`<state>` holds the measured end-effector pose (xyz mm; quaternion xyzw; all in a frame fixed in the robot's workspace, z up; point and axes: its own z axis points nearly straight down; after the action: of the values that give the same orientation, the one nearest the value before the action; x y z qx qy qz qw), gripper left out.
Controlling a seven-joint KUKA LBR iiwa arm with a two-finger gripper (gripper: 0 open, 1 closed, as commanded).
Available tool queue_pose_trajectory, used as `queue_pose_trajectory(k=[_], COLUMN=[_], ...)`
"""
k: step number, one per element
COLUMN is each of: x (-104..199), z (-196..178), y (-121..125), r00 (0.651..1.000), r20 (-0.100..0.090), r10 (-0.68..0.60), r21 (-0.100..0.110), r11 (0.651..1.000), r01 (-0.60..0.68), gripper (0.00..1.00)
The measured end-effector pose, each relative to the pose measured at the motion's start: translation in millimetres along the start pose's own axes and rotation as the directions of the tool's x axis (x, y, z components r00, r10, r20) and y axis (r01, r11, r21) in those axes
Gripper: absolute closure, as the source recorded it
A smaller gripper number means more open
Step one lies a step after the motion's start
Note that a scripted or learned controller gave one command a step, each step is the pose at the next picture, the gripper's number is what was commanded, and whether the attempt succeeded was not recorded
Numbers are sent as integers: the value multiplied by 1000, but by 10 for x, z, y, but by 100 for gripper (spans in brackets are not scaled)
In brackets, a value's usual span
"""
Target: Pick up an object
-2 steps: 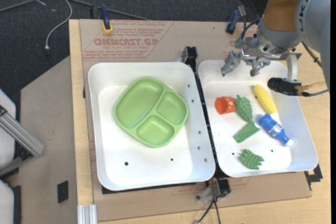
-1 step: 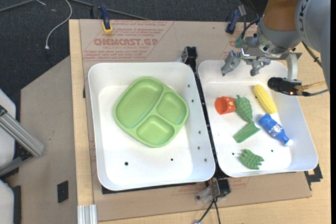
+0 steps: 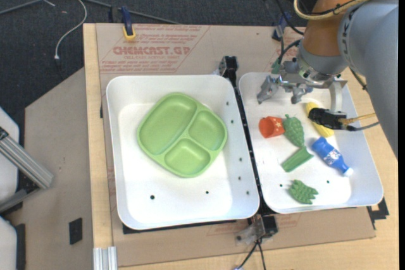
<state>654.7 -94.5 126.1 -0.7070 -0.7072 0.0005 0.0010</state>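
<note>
My gripper [image 3: 280, 95] hangs over the back left corner of the right bin [image 3: 364, 190]. Its two fingers are spread open with nothing between them. Just in front of it lie a small red cup [image 3: 271, 127] and a green leafy toy [image 3: 293, 130], touching each other. Further forward are a green stick-shaped piece [image 3: 296, 160] and a blue bottle [image 3: 330, 155]. A yellow object [image 3: 318, 119] lies at the right, partly hidden by a black part and a cable. Another green leafy toy [image 3: 302, 191] rests near the bin's front.
The left bin [image 3: 126, 199] holds a green divided plate [image 3: 182, 135] near its middle. The grey arm with its orange band [image 3: 335, 9] fills the upper right. A black clip [image 3: 228, 65] sits at the back between the bins, which rest on cardboard.
</note>
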Motion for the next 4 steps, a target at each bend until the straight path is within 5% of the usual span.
queue_pose_trajectory(k=[1,2,4], x=[8,10,-149], z=[434,289,-827], y=[-4,14,52], r00=[1000,1000,1000], r20=[0,0,2], r10=[-1,0,-1], r21=[3,-3,-10], r11=[1000,1000,1000], r01=[1,0,1], gripper=[0,100,100])
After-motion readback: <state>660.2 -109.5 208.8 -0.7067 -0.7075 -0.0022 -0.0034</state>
